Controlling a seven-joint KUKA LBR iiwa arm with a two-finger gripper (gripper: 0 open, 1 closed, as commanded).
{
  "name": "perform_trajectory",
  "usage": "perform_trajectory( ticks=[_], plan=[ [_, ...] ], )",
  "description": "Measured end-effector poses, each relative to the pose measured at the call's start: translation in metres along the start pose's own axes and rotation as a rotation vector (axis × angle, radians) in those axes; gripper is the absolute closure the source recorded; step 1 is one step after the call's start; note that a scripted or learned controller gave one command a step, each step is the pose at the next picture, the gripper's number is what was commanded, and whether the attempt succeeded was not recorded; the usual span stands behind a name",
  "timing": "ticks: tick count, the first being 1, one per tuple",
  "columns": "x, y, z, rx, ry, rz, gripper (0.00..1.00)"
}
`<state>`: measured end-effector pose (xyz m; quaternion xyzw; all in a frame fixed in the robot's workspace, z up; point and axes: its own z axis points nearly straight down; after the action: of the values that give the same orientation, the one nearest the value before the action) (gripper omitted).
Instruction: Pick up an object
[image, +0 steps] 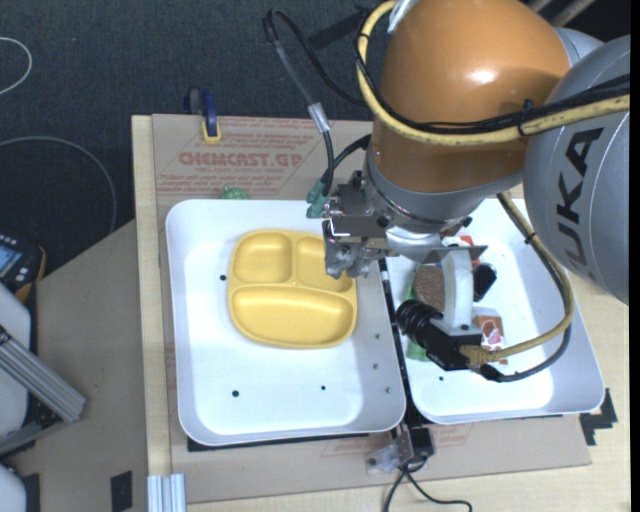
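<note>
Table: two white bins side by side.
Left bin (200, 330): yellow divided plate (290, 290), long axis crosswise.
My claw (345, 258): over plate's right rim; spread undeterminable.

— What lies under the bench?
— Dark grey carpeted floor (90, 70), thin white cable (105, 160) looping across it.
— And the pale wooden bench (130, 300) itself?
— A brown printed cardboard sheet (250, 160) covers it.

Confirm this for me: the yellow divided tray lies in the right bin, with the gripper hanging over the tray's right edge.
Not quite. The camera view shows the yellow divided tray lying in the left bin, not the right one. The gripper does hang over the tray's right edge.
</note>
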<state>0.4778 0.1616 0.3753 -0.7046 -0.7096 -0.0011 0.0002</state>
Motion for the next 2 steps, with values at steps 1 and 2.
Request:
perform_trajectory(
  ticks=[1, 2],
  plan=[
    [-0.003, 0.002, -0.01, -0.002, -0.001, 0.005, 1.0],
    [-0.002, 0.002, -0.02, -0.004, -0.001, 0.003, 1.0]
  ],
)
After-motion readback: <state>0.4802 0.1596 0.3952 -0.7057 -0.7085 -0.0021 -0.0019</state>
